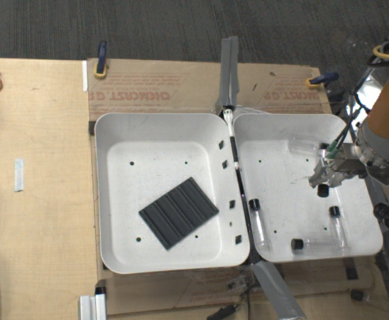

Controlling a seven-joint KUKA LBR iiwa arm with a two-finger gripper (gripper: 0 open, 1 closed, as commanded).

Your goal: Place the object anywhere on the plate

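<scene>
A dark grey ridged plate (178, 212) lies at a slant on the floor of the left bin (114, 139). Several clear tubes with black caps lie in the right bin (274, 129): one by its left wall (256, 223), one along its front wall (312, 245), one near its right side (338, 225). My gripper (323, 177) hangs over the right half of the right bin, far from the plate. A small black piece (323, 191) sits just under its tip. Whether that is a tube's cap or part of the gripper is unclear.
A faint clear item (304, 147) lies near the back of the right bin. Cardboard (161, 89) lies beneath both bins, held by clamps (101, 55). The metal divider bar (229, 79) runs between the bins. Small items sit on the wooden bench (34, 179) at the left.
</scene>
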